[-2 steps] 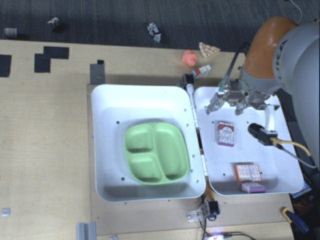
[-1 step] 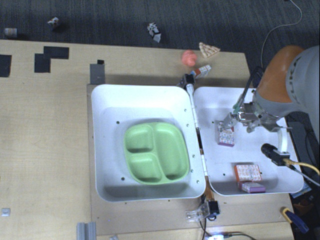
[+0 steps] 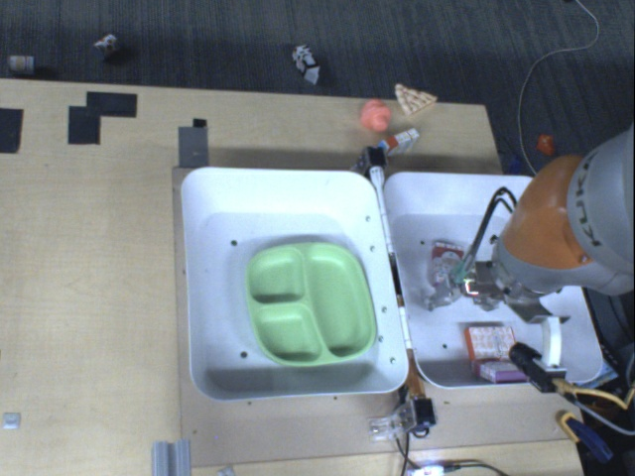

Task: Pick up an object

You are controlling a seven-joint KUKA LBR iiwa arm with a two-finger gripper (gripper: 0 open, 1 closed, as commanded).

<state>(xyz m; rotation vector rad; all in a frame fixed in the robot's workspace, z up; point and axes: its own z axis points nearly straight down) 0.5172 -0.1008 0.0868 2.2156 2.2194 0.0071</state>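
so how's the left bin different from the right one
The left bin holds a green divided plate lying flat in its middle; the right bin holds small items, among them a red patterned box and a purple object. The arm's gripper reaches into the right bin, while no arm is over the left bin. Both are shallow, white and sit side by side on the bench.

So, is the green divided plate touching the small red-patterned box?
Apart. The camera view shows the green divided plate lying in the left bin, while the red-patterned box lies in the right bin, with both bin rims between them.
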